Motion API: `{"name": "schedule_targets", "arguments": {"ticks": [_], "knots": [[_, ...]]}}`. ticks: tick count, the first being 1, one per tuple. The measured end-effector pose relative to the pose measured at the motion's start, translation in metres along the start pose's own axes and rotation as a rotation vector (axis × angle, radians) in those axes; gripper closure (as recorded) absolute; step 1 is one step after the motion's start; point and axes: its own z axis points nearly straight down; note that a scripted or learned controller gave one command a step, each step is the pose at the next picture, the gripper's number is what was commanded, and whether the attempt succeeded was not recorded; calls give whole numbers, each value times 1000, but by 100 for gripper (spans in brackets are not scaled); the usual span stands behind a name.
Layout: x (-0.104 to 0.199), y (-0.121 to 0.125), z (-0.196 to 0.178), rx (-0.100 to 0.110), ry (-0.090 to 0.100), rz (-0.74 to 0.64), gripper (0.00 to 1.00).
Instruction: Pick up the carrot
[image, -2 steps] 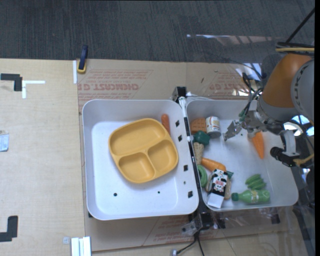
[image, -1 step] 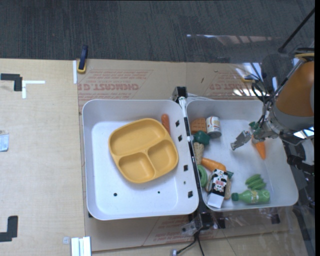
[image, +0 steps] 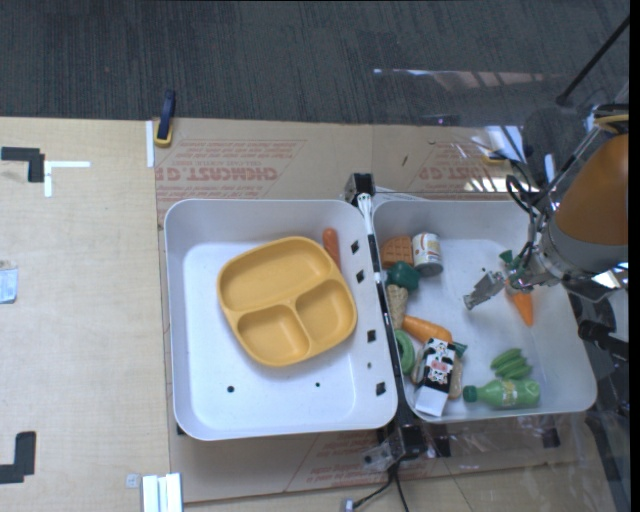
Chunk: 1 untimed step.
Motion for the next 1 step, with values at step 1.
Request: {"name": "schedule_targets", "arguments": {"ticks": [1], "knots": [[-2, -10, 1, 8, -3, -124, 0]]}}
